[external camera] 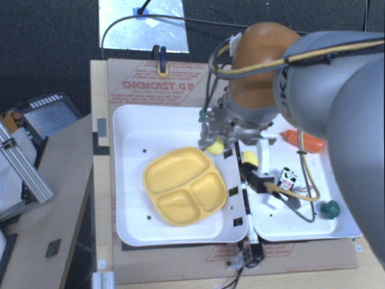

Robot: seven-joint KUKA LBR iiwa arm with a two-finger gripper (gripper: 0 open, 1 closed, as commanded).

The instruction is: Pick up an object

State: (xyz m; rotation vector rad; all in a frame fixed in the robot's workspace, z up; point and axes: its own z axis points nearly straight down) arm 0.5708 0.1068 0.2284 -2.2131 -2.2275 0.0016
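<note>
Above the left bin (129,161), beside the yellow divided tray (183,185), the jaws (215,138) sit over a small yellow object (214,147), their opening impossible to judge; the grasp appears underway, requiring confirmed closure before lifting.

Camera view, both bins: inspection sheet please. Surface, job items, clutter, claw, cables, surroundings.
Surface: two shallow white plastic bins, left bin and right bin, on printed cardboard.
Job's things: yellow three-compartment plastic tray in left bin; small yellow lump at its far corner under the claw; orange carrot-shaped toy, black-and-white dice-like cube, small teal round object in right bin.
Clutter: nothing seen.
Claw: claw low over the divider between bins, by the yellow lump; finger state hidden.
Cables: yellow-and-black cables along the arm; loose cable in right bin.
Surroundings: aluminium rail and grey device at left.
</note>
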